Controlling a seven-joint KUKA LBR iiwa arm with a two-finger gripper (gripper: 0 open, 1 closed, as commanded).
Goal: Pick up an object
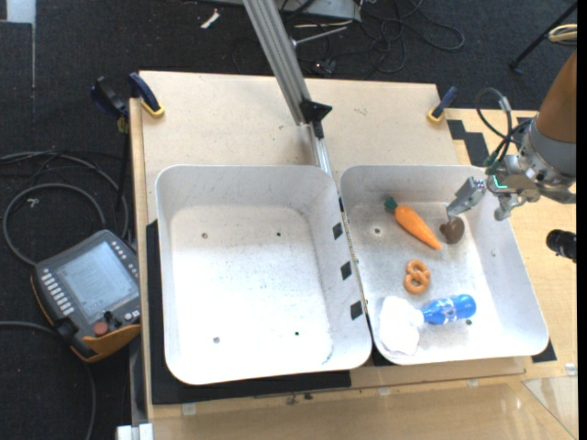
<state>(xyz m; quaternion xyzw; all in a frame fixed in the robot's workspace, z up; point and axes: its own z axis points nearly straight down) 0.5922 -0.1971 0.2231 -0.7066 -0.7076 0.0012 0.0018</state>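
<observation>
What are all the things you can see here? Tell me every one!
carrot: 1, orange with a green top, right bin, upper middle
small round lump: 1, brown, right bin, touching the carrot's tip
pretzel: 1, orange-brown, right bin, middle
bottle: 1, blue, lying down, right bin, near the front
soft wad: 1, white, right bin, front left corner, beside the bottle
bins: 2, white, side by side on the bench
clamps: 2, blue and yellow, back corners of the bench
hand controller: 1, grey and orange, on the floor at left
gripper: 1, grey, over the right bin's upper right
</observation>
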